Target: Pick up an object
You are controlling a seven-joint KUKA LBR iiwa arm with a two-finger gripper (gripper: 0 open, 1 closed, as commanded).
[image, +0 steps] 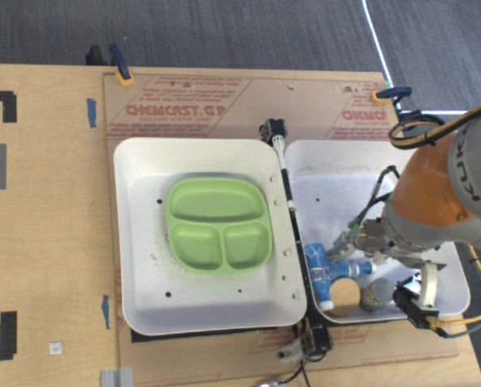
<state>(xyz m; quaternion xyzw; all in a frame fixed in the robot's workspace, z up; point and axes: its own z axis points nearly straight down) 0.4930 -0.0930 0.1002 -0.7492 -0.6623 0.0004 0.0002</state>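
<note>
Green and split into three parts, a plate (219,223) lies in the left bin (135,240). The arm (434,196) reaches into the right bin (337,172), low over a blue bottle (328,269) and a round tan thing (346,295) near the front wall. I cannot tell how the jaws stand.

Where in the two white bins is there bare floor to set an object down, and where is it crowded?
Left bin: a bare strip all round the green divided tray. Right bin: the far half lies bare. Its near half is crowded with the blue bottle, a tan round thing and the pincer.
</note>
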